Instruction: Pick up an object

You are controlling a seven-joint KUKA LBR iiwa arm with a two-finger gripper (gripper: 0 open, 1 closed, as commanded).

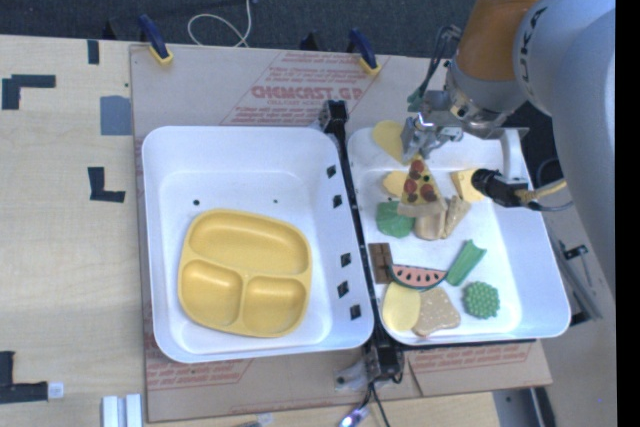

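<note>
Holding one yellow tray (244, 272), two bins (160, 155).

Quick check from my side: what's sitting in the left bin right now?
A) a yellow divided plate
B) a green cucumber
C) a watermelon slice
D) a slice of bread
A: the yellow divided plate lies alone in the left bin, while the toy foods are piled in the right bin.

Open floor around the yellow tray (243, 271) in the left bin (160, 165); right bin (545, 265) crowded with toy food (430, 245).
</note>
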